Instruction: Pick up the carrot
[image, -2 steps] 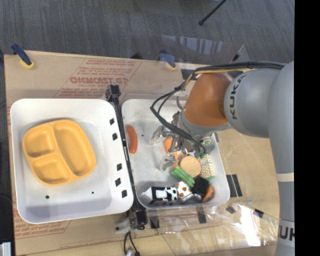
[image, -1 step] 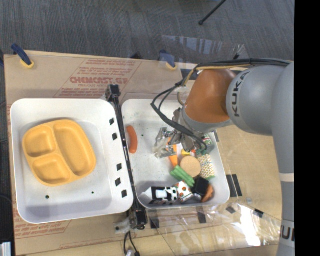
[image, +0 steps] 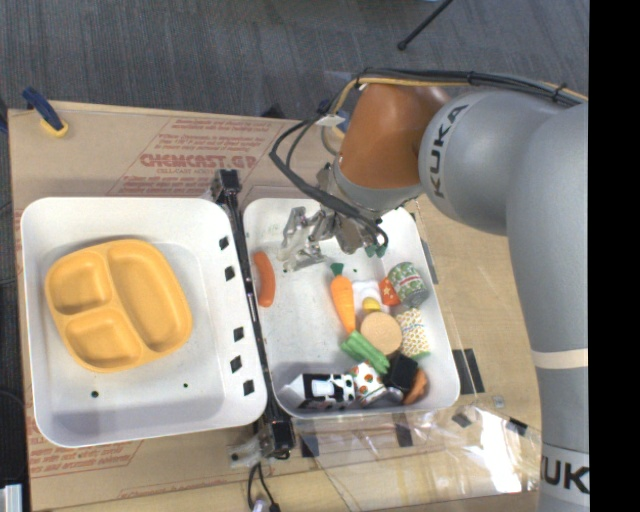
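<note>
The carrot (image: 343, 298) is orange with a small green top and lies lengthwise in the middle of the right bin (image: 300, 330). My gripper (image: 303, 236) hangs over the bin's far part, up and left of the carrot and apart from it. Its metal fingers (image: 293, 230) point left and stand open with nothing between them. The orange wrist band and grey arm rise behind it to the right.
An orange-red sausage (image: 264, 278) lies near the right bin's left wall. Several toy foods crowd the bin's right and near side, including a round biscuit (image: 380, 332) and a green item (image: 366, 351). The left bin (image: 40, 390) holds a yellow divided plate (image: 118, 302).
</note>
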